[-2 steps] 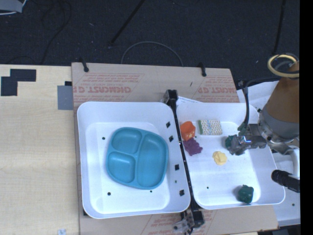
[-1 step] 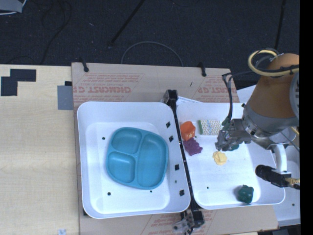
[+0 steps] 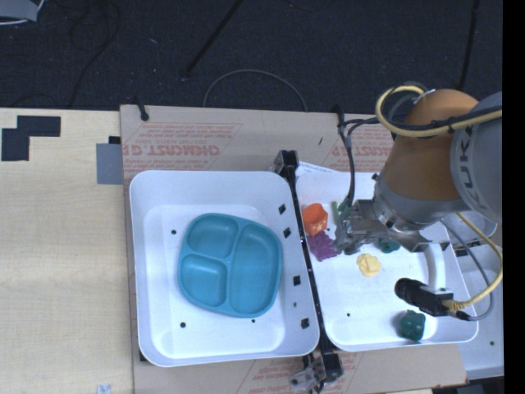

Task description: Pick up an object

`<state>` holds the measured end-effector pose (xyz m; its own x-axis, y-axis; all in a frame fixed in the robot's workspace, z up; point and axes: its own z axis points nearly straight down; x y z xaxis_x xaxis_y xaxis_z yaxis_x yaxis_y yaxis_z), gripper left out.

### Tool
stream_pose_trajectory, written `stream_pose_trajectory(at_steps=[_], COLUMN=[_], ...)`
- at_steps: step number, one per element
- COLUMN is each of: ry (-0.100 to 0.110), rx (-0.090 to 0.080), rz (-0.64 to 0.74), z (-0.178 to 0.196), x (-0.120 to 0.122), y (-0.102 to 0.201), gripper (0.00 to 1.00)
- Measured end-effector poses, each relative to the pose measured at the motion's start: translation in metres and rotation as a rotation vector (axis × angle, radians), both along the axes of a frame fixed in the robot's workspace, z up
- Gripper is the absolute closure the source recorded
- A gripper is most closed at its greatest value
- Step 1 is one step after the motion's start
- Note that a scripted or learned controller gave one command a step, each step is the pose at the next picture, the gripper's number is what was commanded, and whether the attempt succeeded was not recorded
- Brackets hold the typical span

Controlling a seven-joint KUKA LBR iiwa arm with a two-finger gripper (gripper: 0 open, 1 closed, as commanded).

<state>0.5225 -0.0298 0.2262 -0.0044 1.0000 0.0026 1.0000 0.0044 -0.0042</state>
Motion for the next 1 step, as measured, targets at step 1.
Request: stream_pose_trajectory(at_steps=[1], ry=[-0.002], rx=[-0.001], rz=[-0.001], z=[0.0090], x=[0.0134], y=[0.0467], gripper=[1.00])
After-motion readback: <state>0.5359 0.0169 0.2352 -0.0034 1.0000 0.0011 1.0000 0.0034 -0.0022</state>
